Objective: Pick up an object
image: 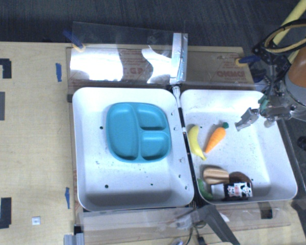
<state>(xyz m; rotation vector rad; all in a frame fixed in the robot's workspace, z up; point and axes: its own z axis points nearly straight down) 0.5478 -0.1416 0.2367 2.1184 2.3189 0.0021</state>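
The right bin holds a yellow banana and an orange carrot with a green top, lying side by side near its left wall. At its front edge lie a tan bun, a dark bottle with a white label and a small green piece. My gripper hangs over the right bin's upper right part, to the right of the carrot and apart from it. Nothing shows in its grasp.
A blue divided plate lies in the middle of the left bin. A clear plastic sheet and a metal bracket stand behind the bins. Yellow cables hang at the upper right.
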